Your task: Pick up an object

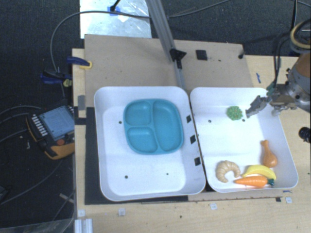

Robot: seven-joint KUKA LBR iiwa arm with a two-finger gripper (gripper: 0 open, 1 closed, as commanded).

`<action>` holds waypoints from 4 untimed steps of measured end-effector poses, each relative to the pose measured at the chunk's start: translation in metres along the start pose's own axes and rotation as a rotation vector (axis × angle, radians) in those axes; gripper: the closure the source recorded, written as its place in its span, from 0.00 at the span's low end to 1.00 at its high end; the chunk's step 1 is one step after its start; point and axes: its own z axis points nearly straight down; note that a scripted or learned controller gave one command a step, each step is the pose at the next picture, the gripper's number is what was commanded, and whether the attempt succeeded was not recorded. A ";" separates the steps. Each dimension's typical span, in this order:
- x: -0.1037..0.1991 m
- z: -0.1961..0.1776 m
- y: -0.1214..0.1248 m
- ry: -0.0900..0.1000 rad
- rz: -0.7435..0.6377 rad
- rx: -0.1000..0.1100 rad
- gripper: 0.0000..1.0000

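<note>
My gripper (265,110) hangs over the upper right part of the right bin (214,98), open, with nothing between its fingers. One grey finger (254,108) points down-left, just right of a small green broccoli piece (234,113). Lower in the same bin lie a brown drumstick (268,154), a tan croissant (227,170), a yellow banana (260,170) and an orange carrot (252,181), clustered at the front right corner.
The left bin (112,178) holds a blue divided plate (154,126). A grey pole (163,23) slants down to the bins' back edge. Cables and a handheld device (53,127) lie on the dark floor at left.
</note>
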 end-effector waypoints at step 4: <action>-0.004 0.167 0.005 -0.001 0.003 -0.002 1.00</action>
